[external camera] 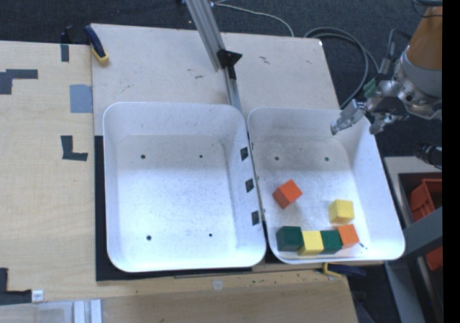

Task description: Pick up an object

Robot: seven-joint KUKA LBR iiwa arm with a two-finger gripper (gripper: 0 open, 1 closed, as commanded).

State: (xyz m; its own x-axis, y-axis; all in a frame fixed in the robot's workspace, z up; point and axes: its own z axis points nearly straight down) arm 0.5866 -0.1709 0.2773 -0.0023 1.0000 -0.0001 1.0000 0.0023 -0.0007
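From where I stand, the arm (424,41) comes in from the right and its tool (357,119) hangs over the upper right rim of the right bin (374,170), nothing between its fingers. Whether those fingers stand wide or narrow I cannot tell; they are too small and dark against the floor.

The things to pick all lie in that right bin, toward its near end. An orange block (287,193) sits alone near the middle, turned at an angle to the bin walls. A yellow block (342,211) sits alone to its right, close to the right wall. Along the near wall runs a row of 4: a dark green block (290,238), a second yellow block (313,242), a green block (330,241) and a small orange block (348,234), each touching its neighbour. The left bin (122,170) stands just beside it on the table (158,70).

I'd judge these to be light, rigid little cubes, probably wood or plastic, with flat, smooth faces; they won't crush, but could slip or skate if pinched off-centre. The lone orange block looks the easiest: open floor on every side, so the fingers could close on 2 opposite flat faces once the tool is turned to match its angle. The row gives no room between blocks.
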